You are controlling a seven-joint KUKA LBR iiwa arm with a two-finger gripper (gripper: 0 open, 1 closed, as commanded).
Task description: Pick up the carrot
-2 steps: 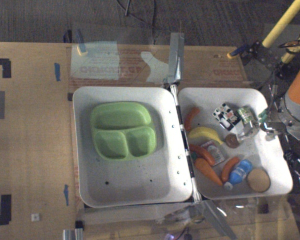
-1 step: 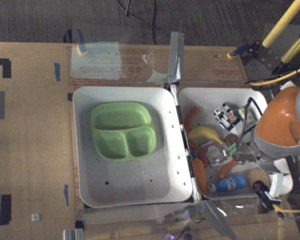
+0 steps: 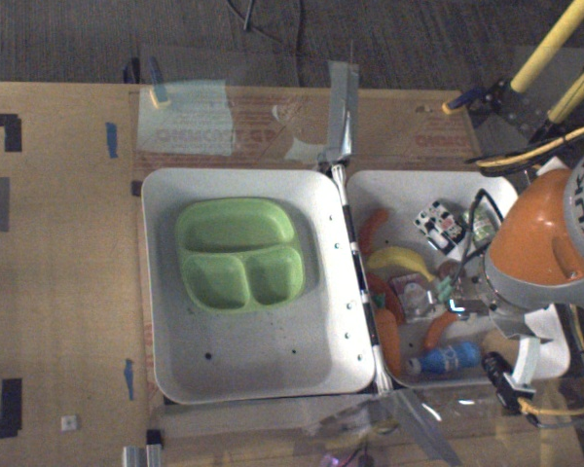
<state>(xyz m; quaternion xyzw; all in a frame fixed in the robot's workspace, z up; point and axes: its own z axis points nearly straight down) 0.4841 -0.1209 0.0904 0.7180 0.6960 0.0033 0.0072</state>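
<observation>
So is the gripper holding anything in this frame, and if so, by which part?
Cannot be told. The gripper is low in the right bin near the banana, and the carrot lies apart by the divider, but its tips are hidden.

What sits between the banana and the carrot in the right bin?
In the camera view, a small silvery packet and a red item lie between the banana and the carrot.

One fixed camera looks down aslant on both white bins (image 3: 165,358)
</observation>
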